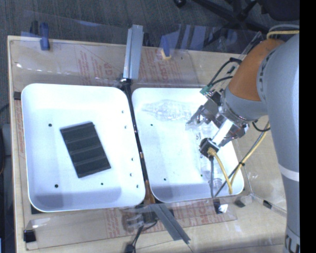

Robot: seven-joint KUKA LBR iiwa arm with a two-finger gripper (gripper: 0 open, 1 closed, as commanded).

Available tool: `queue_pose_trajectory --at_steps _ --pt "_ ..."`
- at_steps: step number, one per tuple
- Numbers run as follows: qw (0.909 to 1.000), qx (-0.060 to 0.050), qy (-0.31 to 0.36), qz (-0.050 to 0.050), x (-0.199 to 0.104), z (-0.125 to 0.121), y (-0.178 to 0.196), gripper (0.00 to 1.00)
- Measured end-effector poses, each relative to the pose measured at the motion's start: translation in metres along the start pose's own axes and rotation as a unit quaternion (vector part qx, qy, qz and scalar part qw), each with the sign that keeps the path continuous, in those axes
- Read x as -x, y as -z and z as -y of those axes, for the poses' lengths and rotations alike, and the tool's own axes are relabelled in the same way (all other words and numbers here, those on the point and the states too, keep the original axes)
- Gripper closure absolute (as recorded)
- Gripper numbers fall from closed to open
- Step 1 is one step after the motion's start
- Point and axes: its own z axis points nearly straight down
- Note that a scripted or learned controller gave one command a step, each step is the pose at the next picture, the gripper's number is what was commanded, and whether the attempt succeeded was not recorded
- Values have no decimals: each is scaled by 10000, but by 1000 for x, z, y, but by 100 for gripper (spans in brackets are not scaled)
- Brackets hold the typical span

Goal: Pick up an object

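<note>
Across the middle of the frame lies the table [68,62], carrying two shallow white bins side by side; the grey arm [276,88] with its orange band enters from the right edge and bends down over the right bin [168,181]; the left bin [34,141] sits well apart from it.

Next in size comes the dark ribbed slab [85,149], flat on the floor of the left bin, a little left of that bin's centre; its long axis runs from the upper left towards the lower right of the frame, tilted off the bin's walls.

Smaller is the clear crinkled piece [165,109], in the upper part of the right bin; it is see-through and hard to outline against the white, but we read its long axis as running roughly left to right.

Smallest is the tool [199,121], low over the right half of the right bin; we cannot tell whether it is open or closed, and we see nothing gripped in it.

What the coming move turns on, in our judgement: the clear crinkled piece lies just to the left of the tool and slightly higher in the frame, near it, within the same bin; the dark ribbed slab lies far to the left, across the divide between the bins; so we take the clear crinkled piece for the closer pick, and a short shift leftwards should bring the tool over it.
</note>
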Motion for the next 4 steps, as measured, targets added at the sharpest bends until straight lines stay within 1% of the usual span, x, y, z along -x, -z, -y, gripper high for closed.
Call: queue_pose_trajectory --at_steps 1,2,3,4 --pt "9768 9 2141 -3 21 65 -54 0" --pt "9785 25 2064 -6 50 31 -23 0" --pt "9219 39 3874 3 58 22 10 0" --pt "9141 42 4055 2 53 10 18 0"
